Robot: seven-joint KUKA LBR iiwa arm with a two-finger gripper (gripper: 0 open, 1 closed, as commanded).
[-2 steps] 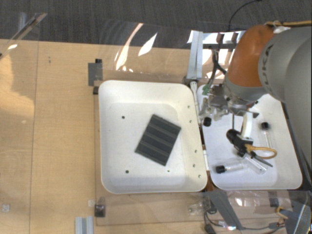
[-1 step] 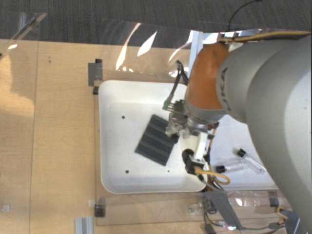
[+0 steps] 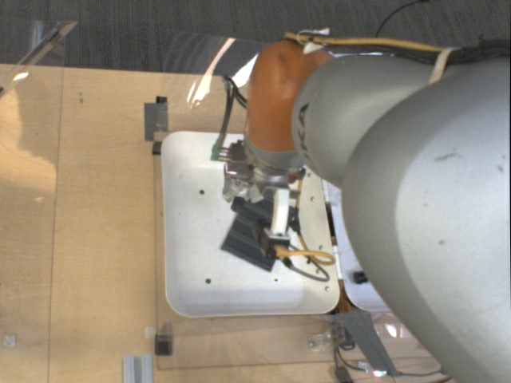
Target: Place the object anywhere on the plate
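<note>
Reaching in from the right of the frame, the grey arm (image 3: 415, 190) fills most of that side, its orange band (image 3: 275, 94) sitting at upper centre above the wrist. Below the band hangs the end effector (image 3: 257, 234) — a dark, blocky assembly with a white part on its right flank — low over the left-hand white bin (image 3: 188, 286). Whether it is open or closed cannot be told from this angle, because the dark body hides the tips; nothing can be seen gripped in it, and whether it touches the bin floor is unclear as well.

The dark body runs on a diagonal, from upper right near the wrist down toward the lower left of the bin's middle. A yellowish cable (image 3: 307, 255) loops out just to its lower right, lying over the bin's right-hand portion near the rim.

The object to be placed cannot be made out with any certainty — the arm covers the centre and right of the scene, and no plate can be picked out either.

The left bin shows bare white floor along its left and lower parts, with a couple of small dark specks. A sliver of the second bin (image 3: 363, 294) peeks out at lower right, under the arm. Both rest on the pale wooden worktop (image 3: 80, 214).
</note>
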